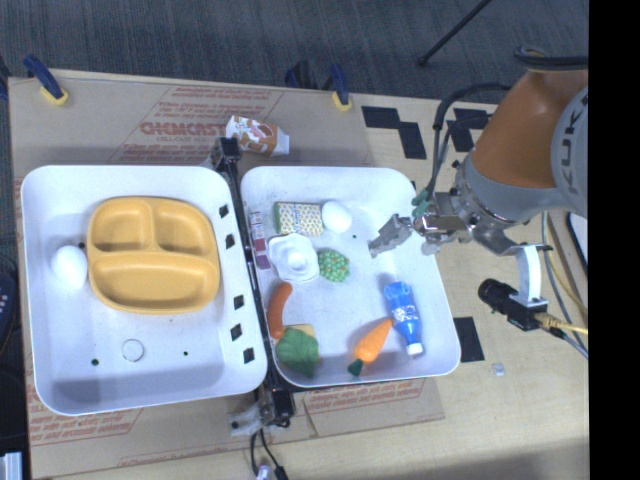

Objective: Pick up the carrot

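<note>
Plainly, places below are given relative to the right bin (425, 268), whose bare floor shows on its right half.

- The carrot (372, 341) lies in the right bin near its front edge, slanted, orange body uppermost and green top pointing toward the front rim. Nothing touches it from above.
- The blue bottle (402, 314) lies just beside the carrot, on its right, white cap toward the front of the bin.
- The gripper (392, 234) hangs over the bin's upper right part, well apart from the carrot. Its grey fingers point left; I cannot tell whether they are spread or closed, as they blur together against the white floor. Nothing is seen between them.
- The arm (530, 138) is cut off by the picture's right side; its orange band and grey wrist show.
- A green leafy piece (298, 352) sits at the bin's front left corner, partly covering a pale yellow thing behind it that is hard to name.
- A red-orange sausage shape (278, 310) lies along the bin's left wall.
- A white cup (294, 256), a green bumpy ball (333, 265), a white egg (336, 216) and a patterned packet (298, 218) crowd the bin's back left.
- The left bin (60, 368) adjoins the right bin and holds a yellow divided tray (153, 253).
</note>
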`<state>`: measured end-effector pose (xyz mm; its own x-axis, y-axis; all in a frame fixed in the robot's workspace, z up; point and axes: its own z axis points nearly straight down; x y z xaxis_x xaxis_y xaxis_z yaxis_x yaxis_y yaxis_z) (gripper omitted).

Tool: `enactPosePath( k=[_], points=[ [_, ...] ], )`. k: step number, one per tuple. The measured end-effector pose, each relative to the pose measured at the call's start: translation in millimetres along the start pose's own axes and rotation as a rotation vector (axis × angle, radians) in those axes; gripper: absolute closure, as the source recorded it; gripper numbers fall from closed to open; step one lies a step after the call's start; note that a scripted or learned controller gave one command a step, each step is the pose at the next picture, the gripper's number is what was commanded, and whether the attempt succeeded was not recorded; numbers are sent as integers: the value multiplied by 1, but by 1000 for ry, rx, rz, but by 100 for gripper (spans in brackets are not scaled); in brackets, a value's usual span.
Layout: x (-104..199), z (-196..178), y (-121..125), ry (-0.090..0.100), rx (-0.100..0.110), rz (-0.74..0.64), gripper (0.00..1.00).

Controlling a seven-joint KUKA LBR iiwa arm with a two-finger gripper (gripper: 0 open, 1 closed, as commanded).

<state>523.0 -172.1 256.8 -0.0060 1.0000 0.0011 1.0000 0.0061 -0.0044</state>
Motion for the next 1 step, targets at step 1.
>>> enactPosePath(
  k=[1],
  points=[
    [4, 143, -42, 2, 2, 80, 0]
  ],
)
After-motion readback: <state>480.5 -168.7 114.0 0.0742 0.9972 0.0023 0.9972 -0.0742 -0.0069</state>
